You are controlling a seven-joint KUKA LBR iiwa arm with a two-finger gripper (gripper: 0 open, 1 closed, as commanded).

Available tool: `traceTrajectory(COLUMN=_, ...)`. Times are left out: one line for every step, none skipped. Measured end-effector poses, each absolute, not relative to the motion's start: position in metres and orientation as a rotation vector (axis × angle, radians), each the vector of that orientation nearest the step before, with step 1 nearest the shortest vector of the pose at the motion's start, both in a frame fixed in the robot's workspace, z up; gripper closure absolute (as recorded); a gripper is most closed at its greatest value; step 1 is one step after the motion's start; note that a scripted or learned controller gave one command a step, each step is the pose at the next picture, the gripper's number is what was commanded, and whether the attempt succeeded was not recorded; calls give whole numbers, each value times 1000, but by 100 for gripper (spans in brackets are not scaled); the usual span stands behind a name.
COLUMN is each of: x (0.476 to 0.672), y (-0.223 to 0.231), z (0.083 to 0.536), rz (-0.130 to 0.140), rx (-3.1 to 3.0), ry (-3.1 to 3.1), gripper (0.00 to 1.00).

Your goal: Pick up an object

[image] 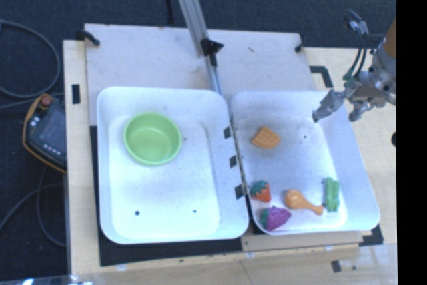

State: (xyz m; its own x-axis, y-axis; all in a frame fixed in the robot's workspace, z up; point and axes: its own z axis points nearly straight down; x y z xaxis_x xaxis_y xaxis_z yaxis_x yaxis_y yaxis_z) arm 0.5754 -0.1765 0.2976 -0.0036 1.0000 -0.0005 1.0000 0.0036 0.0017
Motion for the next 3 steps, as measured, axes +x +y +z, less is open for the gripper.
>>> traceTrajectory(x=575, y=-176, z=298, rz=2, rx=2216, ry=2224, gripper=0)
traceTrajectory(x=578, y=-170, z=238, rz=-6, rx=2222, ry=2224, gripper=0)
traceTrajectory(x=581, y=-178, z=178, rz=-7, rx=2224, ry=2222, gripper=0)
